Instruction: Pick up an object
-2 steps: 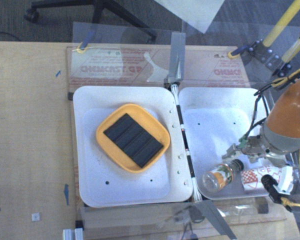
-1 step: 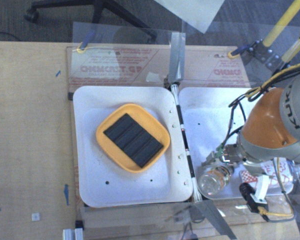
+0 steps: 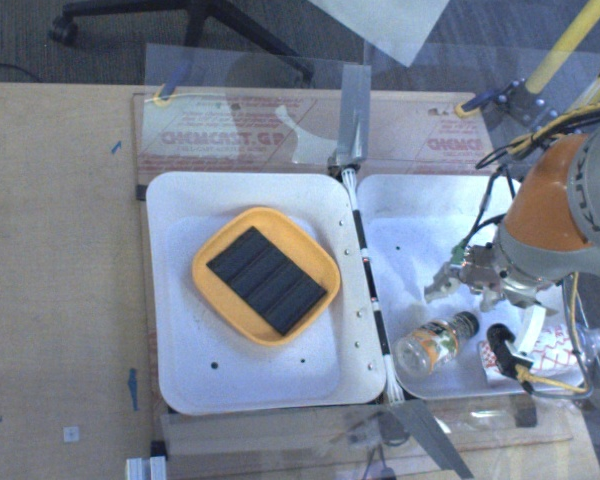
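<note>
Clear bottle lies just below gripper; jaws' state unclear; best descend centred, square across bottle body.

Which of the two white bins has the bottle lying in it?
The right bin, the one under the arm. A clear bottle lies on its side there, near the gripper. The left bin holds a yellow tray instead.

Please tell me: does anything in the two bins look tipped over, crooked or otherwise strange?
Yes. In the right bin a small bottle lies on its side near the front wall, not upright. In the left bin the yellow tray sits turned at an angle to the walls. Nothing looks spilled or broken.
</note>
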You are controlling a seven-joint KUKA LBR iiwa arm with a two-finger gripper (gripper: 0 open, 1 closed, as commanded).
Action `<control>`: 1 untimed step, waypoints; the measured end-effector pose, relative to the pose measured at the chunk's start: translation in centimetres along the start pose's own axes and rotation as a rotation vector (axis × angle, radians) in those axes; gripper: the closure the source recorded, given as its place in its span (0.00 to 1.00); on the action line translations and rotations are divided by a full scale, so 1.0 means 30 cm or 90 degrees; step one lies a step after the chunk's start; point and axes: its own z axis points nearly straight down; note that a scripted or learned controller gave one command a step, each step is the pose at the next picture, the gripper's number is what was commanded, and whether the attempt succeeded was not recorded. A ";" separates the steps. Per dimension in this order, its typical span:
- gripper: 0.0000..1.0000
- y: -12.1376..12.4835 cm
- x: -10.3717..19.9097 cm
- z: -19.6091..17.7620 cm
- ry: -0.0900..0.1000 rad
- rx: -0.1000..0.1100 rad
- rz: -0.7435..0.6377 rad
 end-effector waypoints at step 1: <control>0.00 0.143 -0.040 -0.025 0.000 0.001 0.004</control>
